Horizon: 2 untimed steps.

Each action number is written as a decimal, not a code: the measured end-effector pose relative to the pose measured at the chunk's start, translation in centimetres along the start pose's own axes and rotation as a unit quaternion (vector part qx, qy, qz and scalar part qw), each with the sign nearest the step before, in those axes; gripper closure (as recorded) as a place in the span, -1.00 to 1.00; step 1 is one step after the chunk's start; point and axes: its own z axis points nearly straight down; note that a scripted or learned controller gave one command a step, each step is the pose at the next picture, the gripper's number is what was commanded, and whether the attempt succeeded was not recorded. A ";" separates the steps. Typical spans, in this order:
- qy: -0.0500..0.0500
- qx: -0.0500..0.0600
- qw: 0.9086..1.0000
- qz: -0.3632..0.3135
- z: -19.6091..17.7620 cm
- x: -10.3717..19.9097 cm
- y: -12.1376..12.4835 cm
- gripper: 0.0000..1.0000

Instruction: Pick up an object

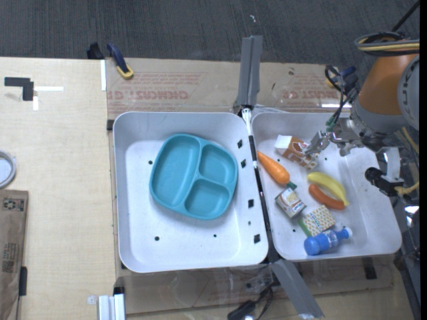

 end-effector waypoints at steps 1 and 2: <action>0.000 0.000 1.000 0.000 0.0 0.0 0.0 -1.00; 0.003 0.011 0.996 -0.088 2.2 1.4 -5.5 -1.00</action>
